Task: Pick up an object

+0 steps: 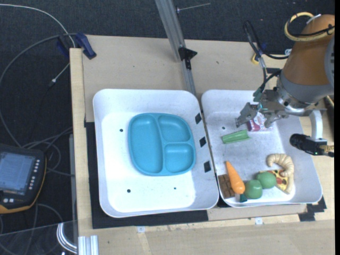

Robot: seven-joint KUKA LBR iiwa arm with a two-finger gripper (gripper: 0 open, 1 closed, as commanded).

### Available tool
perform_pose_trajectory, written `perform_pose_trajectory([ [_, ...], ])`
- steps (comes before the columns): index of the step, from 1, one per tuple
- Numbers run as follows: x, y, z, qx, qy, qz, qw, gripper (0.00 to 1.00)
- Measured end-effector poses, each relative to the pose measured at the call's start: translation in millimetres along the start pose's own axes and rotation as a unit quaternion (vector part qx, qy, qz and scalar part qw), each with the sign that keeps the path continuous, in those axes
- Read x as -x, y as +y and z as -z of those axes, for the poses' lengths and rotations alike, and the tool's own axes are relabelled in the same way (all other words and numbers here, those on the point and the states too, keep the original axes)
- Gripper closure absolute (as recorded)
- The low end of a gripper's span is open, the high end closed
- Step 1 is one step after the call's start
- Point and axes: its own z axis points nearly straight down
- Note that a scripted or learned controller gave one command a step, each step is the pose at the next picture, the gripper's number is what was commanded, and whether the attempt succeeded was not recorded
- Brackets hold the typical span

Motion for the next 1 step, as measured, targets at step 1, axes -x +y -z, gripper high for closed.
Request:
perform_pose_trajectory([
  [1, 0.1, 0.2, 0.1, 0.000, 0.000, 0.000, 1.0000, 0.00],
])
